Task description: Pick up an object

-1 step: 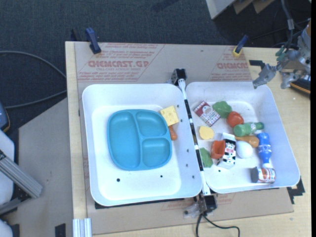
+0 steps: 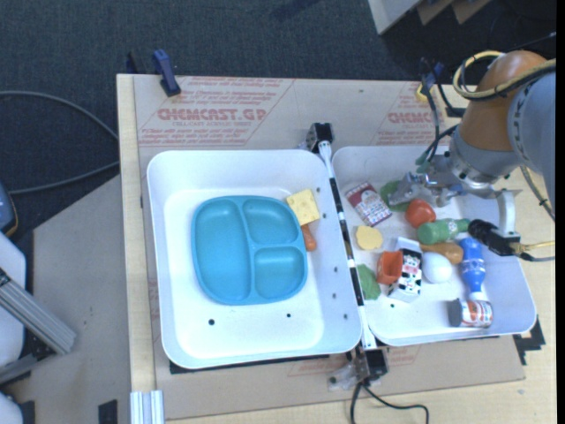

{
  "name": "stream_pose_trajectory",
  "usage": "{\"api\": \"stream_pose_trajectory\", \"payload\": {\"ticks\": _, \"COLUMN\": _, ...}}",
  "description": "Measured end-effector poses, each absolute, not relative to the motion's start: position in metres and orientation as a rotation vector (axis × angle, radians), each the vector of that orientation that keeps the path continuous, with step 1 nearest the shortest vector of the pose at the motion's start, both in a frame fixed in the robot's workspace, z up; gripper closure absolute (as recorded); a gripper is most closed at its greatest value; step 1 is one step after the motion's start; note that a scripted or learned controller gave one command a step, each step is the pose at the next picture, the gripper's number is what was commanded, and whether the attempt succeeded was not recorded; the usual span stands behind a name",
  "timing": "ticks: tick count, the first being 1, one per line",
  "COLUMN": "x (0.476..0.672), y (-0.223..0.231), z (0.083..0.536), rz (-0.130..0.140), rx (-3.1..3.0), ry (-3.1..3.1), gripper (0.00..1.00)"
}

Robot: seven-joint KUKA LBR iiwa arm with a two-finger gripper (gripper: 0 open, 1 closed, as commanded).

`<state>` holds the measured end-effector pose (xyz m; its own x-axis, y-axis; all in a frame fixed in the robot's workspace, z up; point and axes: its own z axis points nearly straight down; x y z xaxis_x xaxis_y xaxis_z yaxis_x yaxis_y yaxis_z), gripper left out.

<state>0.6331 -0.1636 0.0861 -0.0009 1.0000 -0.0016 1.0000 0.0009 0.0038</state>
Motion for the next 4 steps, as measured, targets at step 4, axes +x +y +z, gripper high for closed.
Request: {"api": "stream_pose_trajectory", "payload": {"ticks": 4, "x": 0.643, "y": -0.108, "z": 0.085, "rz": 0.003, "rx": 2.220, "ry": 2.222, "gripper": 0.00}}
